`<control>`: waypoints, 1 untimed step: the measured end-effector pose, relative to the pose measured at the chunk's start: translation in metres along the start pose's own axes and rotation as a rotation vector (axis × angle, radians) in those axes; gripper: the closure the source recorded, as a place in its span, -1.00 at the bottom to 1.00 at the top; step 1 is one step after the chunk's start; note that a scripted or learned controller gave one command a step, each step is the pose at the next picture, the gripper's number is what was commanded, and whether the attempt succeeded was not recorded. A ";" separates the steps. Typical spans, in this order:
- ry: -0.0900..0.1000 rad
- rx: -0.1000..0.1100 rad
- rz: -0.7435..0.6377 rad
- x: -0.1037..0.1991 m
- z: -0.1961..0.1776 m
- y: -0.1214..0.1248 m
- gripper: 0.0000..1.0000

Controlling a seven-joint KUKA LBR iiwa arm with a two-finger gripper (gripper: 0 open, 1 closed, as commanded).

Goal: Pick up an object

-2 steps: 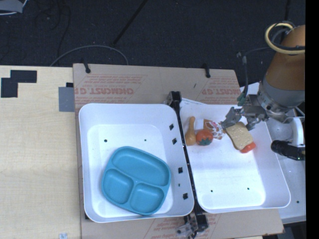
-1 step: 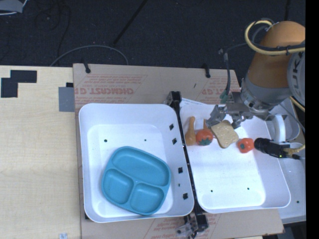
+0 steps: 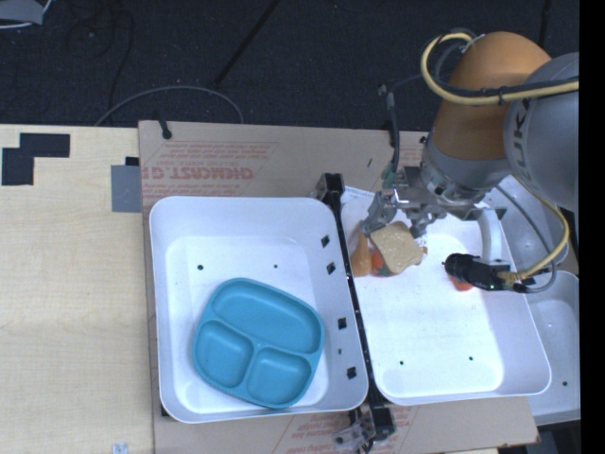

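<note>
1 camera, high above the bench [image 3: 66,282], looks down slantwise over 2 bins [image 3: 236,230].

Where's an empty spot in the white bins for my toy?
The near half of the right-hand white plastic bin is bare, below the tan wedge-shaped chunk. The left-hand white plastic bin has a bare strip between its far wall and the blue divided plastic plate. Crowded: around the claw, over that chunk.
</note>
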State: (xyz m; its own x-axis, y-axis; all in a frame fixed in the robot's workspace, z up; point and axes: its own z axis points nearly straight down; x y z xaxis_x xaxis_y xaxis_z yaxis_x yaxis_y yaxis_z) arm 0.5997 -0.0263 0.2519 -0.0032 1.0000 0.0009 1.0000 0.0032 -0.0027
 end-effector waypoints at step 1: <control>0.000 0.000 -0.001 0.050 -0.001 0.009 1.00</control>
State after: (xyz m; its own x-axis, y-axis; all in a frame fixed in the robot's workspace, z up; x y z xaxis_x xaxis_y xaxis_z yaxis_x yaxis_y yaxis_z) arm 0.6085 0.0234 0.2528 -0.0047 1.0000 0.0013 1.0000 0.0047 -0.0022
